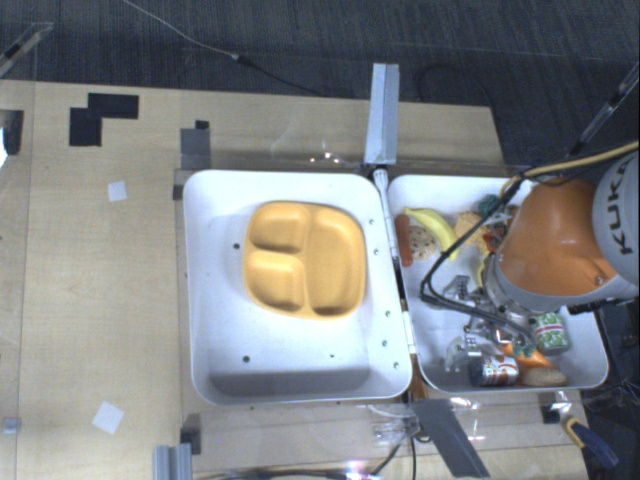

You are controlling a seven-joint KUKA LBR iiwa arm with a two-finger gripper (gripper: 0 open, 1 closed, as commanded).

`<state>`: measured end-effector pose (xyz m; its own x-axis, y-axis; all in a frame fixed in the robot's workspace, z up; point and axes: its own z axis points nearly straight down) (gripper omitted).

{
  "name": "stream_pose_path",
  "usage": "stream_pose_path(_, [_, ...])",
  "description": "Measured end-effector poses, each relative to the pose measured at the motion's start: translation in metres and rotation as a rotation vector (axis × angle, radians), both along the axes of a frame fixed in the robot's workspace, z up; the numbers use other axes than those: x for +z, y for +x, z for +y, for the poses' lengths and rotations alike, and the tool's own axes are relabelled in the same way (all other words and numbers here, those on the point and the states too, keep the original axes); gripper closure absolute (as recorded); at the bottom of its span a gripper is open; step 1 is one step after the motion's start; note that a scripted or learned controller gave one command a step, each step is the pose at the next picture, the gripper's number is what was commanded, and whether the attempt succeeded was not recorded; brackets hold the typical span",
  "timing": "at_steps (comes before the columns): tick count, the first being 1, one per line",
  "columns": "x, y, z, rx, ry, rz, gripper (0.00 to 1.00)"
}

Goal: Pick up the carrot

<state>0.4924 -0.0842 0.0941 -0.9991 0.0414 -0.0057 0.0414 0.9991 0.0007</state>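
Nearest the camera, along the lower wall of the right bin, a small can with a red label is seen lying on its side, with a brownish, potato-like item just beside it. Just above these, the carrot is seen as a short orange piece, partly hidden by the gripper, which is lowered into the bin close to it. Whether the gripper is released or clenched cannot be told, as its metal parts are cluttered and blurred. A green-labelled tin is set beside the carrot. Farther back, a banana and a reddish item are found near the bin's upper left. In the left bin, a yellow divided tray is placed on the counter side.
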Motion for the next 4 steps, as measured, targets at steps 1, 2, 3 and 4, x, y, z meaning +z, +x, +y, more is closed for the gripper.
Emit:
stream_pose_path(1, [-0.004, -0.001, -0.054, 0.034, -0.003, -0.01, 0.0])
stream_pose_path(2, [0.009, 0.003, -0.053, 0.04, -0.005, -0.02, 1.0])
stream_pose_path(3, [0.146, 0.005, -0.047, 0.133, -0.007, -0.016, 1.0])
stream_pose_path(4, [0.087, 0.049, -0.056, 0.399, -0.003, -0.003, 1.0])
